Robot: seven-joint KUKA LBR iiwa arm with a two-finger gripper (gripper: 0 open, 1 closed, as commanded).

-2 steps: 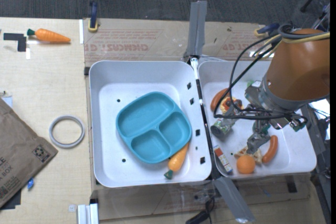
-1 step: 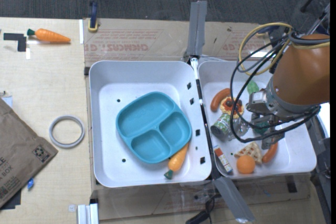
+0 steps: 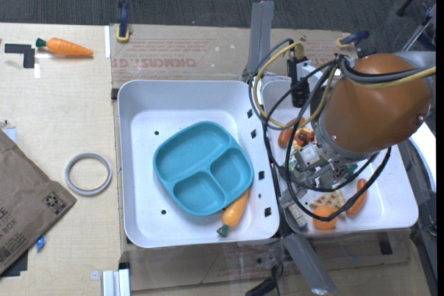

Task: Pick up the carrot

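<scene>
An orange carrot (image 3: 234, 211) with a green stem end lies in the left bin (image 3: 132, 149), against the near edge of a blue divided plate (image 3: 202, 168). My arm's orange wrist band (image 3: 378, 104) hangs over the right bin (image 3: 402, 215). The gripper (image 3: 316, 168) below it is wrapped in cables and points down into that bin, well to the right of the carrot. Small orange food pieces lie under and around it: a slim carrot-like piece (image 3: 357, 196), a round one (image 3: 325, 222) and another (image 3: 286, 136).
A second carrot (image 3: 66, 48) lies on the bench at the far left, outside the bins. A grey ring (image 3: 88, 172) and a cardboard box (image 3: 24, 211) sit left of the left bin. Black and yellow cables (image 3: 277, 100) loop over the wall between the bins.
</scene>
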